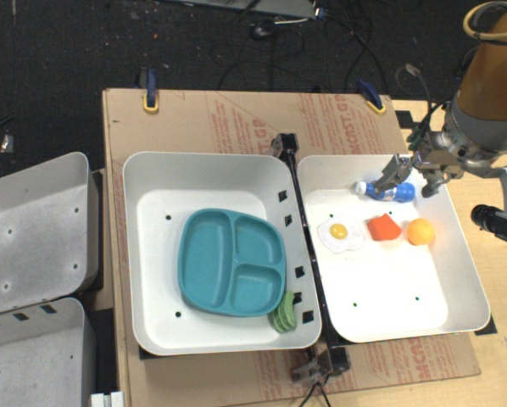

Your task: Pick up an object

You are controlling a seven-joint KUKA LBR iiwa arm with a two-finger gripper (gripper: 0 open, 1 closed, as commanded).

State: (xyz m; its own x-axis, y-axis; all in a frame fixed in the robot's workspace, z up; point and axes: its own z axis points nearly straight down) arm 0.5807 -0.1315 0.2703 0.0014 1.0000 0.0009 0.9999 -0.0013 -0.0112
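My gripper (413, 176) hangs over the back of the right bin (398, 316), with one finger (395, 170) left and one finger (431, 182) right of the gap; it stands open with nothing in it. Just below it a blue bottle with a white cap (387, 192) lies on its side. An orange-red block (383, 227) and an orange ball (420, 231) rest a little nearer, and a fried-egg toy (339, 235) lies to their left.
The left bin (152, 185) holds a teal divided plate (232, 261) and a green item (283, 314) at its front right corner. White bin lids (33, 227) lie off the bench's left side. A black divider (300, 227) runs between the bins.
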